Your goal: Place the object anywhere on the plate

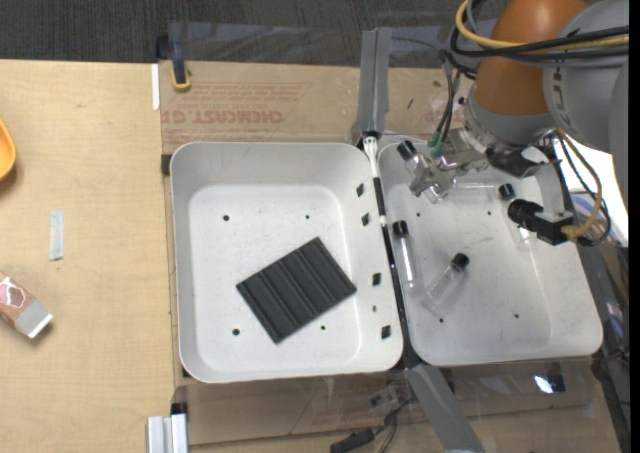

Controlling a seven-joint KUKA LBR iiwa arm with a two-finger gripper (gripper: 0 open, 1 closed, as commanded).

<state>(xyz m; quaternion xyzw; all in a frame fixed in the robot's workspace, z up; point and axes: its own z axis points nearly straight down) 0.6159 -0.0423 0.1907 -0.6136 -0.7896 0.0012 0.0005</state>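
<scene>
Vial (447,278), apparently clear, below gripper (428,184)

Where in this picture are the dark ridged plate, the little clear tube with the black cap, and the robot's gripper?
Dark ridged plate (296,289): camera view, middle of its ribbed top.
Clear tube (446,278): camera view, on its clear body, in the right bin.
Gripper (428,184): camera view, at its fingertips, over the right bin.

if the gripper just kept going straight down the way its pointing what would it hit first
Most likely the bare floor of the right bin near its back left corner. The gripper hangs there, well short of the small clear vial lying nearer the front. Height is hard to judge from this slanted view.
</scene>
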